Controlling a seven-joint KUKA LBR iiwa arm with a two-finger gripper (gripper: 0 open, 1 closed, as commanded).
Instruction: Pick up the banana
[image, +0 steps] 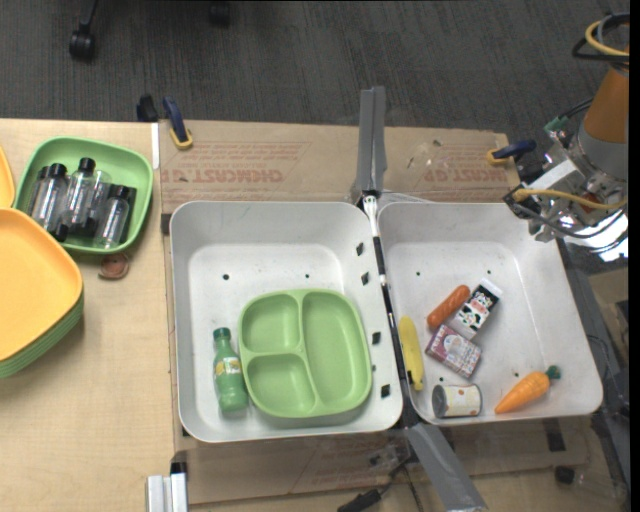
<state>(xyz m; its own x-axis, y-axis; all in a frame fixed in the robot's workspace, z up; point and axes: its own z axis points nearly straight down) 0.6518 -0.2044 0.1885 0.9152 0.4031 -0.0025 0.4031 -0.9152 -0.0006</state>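
Note:
The banana (411, 352) is a slim yellow piece lying lengthwise against the left wall of the right bin (500, 235), near its front. My gripper (538, 208) hangs over the bin's back right corner, well away from the banana and above the rim. Nothing shows in its grasp.
Beside the banana in the right bin lie an orange sausage (447, 306), a small black-and-white carton (474, 310), a pink packet (453, 350), a can (457, 401) and a carrot (524, 391). The left bin (200, 250) holds a green divided plate (303, 352) and a green bottle (229, 370).

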